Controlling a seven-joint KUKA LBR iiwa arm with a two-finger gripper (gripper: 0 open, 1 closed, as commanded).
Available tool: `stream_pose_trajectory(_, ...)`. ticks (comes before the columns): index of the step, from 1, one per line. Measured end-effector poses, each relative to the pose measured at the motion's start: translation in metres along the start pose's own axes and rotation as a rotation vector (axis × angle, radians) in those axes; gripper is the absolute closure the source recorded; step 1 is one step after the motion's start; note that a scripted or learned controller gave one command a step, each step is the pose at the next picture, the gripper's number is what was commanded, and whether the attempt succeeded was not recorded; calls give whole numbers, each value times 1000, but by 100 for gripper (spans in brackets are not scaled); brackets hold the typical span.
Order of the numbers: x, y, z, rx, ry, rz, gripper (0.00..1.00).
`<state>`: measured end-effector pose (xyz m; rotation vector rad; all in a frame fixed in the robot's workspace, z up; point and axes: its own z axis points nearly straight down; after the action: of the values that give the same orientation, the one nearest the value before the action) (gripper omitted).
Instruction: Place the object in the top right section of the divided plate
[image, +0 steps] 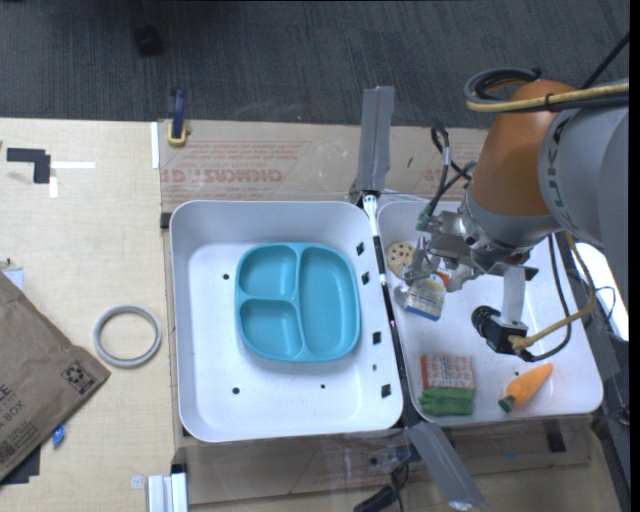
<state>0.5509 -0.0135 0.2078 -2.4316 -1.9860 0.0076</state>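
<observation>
Bench: two white bins side by side; left bin (190, 330) has my teal plate (298, 302).
Arm: over right bin (580, 390).
Gripper (425, 285): clamped on a small bottle (425, 298), near the divider.
Also: cracker (399, 257), carrot (526, 387), packet (447, 371).
</observation>
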Motion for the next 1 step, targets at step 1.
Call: stream_pose_trajectory(1, 77, -91, 19, 2, -2, 126, 100)
